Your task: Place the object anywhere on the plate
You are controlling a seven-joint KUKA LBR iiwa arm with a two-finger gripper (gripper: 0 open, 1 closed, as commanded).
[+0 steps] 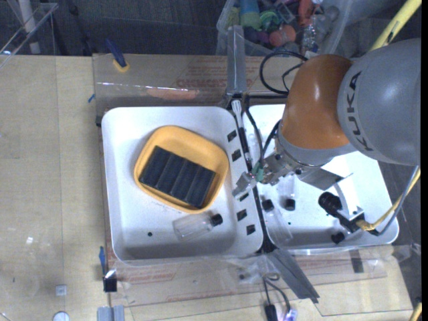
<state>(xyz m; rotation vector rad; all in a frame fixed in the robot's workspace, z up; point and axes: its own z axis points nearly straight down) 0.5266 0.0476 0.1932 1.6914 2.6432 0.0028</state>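
Gripper sits low at the divider between the two bins, under the orange wrist band; you can't tell from this angle what state it's in, the wrist bulk covers most of it.

Going left to right for you:

- Bench: bare wood on the left side.
- Left bin: you've got the yellow plate sitting left of centre, tilted diagonally in the frame. A dark ribbed slab lies flat on the plate, inside its rim.
- Just below the plate, on the bin floor, lies a small clear bottle with a black cap, on its side, cap pointing right. It's off the plate, near its lower edge but apart from it.
- Divider: black marks run down it; the gripper is right at this line.
- Right bin: mostly covered by the arm. You can see a few small dark pieces on the floor below the wrist; too small to identify.
- Behind the bins, top centre-right, a clear tub of coloured toys.
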